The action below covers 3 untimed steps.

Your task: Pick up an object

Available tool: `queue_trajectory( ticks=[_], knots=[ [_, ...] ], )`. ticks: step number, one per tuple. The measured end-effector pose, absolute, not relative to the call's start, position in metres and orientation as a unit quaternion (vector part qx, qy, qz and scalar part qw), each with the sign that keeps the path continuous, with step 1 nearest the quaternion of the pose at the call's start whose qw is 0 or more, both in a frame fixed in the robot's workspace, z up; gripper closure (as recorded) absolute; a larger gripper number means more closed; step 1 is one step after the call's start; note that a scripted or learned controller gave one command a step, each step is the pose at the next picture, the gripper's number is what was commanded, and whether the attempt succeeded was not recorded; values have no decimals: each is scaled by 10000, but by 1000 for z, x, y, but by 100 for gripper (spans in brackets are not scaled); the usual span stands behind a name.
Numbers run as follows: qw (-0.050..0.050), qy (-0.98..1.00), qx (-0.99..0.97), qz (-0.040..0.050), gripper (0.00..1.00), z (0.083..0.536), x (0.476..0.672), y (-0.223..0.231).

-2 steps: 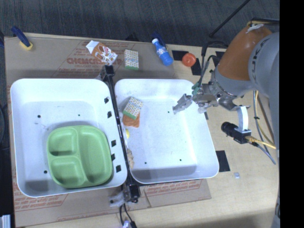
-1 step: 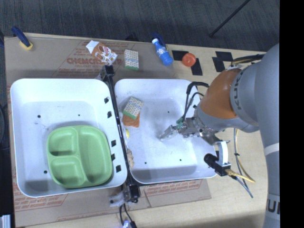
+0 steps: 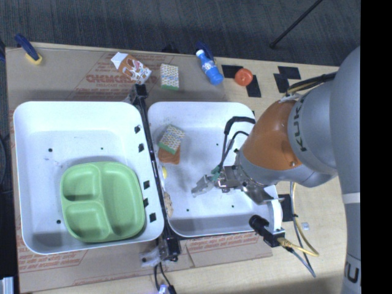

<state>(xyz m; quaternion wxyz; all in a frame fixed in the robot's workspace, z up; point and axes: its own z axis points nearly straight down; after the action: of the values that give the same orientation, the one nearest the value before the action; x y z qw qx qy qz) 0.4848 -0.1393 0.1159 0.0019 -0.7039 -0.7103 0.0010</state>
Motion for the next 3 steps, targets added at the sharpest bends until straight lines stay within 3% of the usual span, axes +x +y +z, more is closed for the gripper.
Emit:
queue_trajectory(
  ticks=[1, 2, 3],
  knots=[
    [11, -7101, -7041, 13, 0, 91, 568, -116],
    [-9, -7092, -7050, -5, 0, 170, 656, -101],
    [18, -7100, -7042, 14, 0, 91, 656, -92]
  ],
)
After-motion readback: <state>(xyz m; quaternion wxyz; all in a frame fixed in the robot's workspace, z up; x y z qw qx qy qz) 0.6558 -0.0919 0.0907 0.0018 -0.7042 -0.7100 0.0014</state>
